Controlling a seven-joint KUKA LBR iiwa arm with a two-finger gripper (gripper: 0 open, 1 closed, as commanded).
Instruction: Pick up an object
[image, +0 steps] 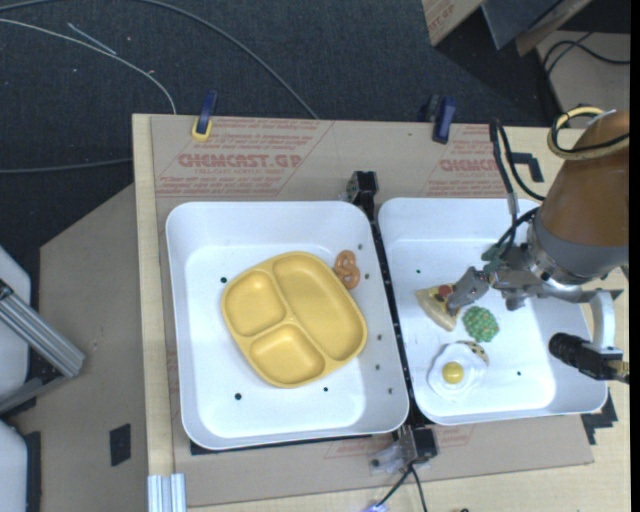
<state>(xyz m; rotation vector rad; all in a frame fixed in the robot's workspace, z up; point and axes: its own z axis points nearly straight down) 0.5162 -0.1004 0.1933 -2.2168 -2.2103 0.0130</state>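
Note:
In the right bin (530, 388) lie a tan wedge-shaped food slice (434, 306), a green broccoli floret (481, 322) and a fried egg (455, 371). My gripper (463, 294) reaches in from the right. Its tip is low over the right end of the slice, just above and left of the broccoli. Whether it touches the slice is not clear. The arm's grey wrist and orange band (590, 215) hang over the bin's right half. A small brown pretzel (347, 268) lies in the left bin (190, 300) by the yellow plate.
A yellow three-part plate (292, 317) fills the middle of the left bin. A black clamp (363, 186) sits at the top of the ridge between the bins. Blue clips (205, 115) (441, 116) hold the cardboard's far edge. Cables run at the right.

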